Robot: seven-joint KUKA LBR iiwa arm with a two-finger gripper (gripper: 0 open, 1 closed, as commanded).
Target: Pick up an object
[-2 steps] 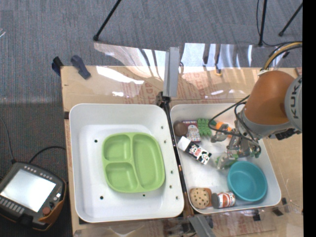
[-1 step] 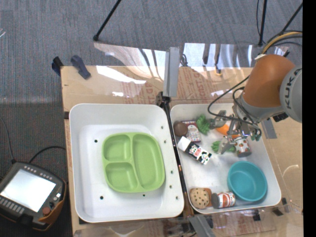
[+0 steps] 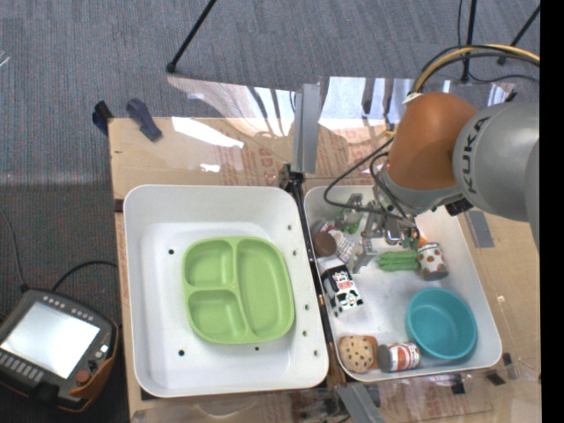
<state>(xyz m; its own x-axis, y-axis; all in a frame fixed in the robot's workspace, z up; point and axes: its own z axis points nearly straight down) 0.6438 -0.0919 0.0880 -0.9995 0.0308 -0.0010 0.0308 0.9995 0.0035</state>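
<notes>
The green stick-like object (image 3: 398,261) lies flat in the right bin (image 3: 480,280), its long axis running from nine to three o'clock, just below the gripper (image 3: 379,227); a small patterned can (image 3: 431,260) sits at its three o'clock end. The grey arm (image 3: 493,161) reaches in from three o'clock, its orange band (image 3: 429,148) bulging above the wrist, tool hanging over the bin's upper half; whether the pincer is spread or pressed together cannot be told. A glossy teal bowl (image 3: 441,322), a cow-print carton (image 3: 343,291), a cookie (image 3: 357,352) and a tin (image 3: 399,357) lie toward six o'clock; the left bin (image 3: 150,324) holds a smooth green divided plate (image 3: 238,289).
</notes>
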